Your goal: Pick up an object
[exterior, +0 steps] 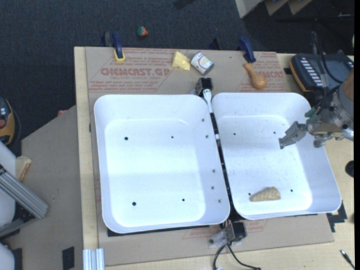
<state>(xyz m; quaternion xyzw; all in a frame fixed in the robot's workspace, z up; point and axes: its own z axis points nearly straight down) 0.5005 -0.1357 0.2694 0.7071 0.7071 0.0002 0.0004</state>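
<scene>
Object: a small tan lump (pixel 265 194), rough like a bit of bread or stone, lying flat near the front of the right bin (pixel 315 198).
Handling: probably light and fairly stiff; its long, low shape suggests pinching across the narrow middle.
Gripper: the gripper (pixel 306 134) hangs over the right bin's far right side, well apart from the lump, fingers spread and grasping nothing.
Left bin: the left bin (pixel 104 151) sits just beside the right one.
Worktop: behind the bins on the worktop (pixel 90 72) lie a yellow wedge (pixel 181 61), a small white box (pixel 202 63) and an orange-handled tool (pixel 255 76).
</scene>
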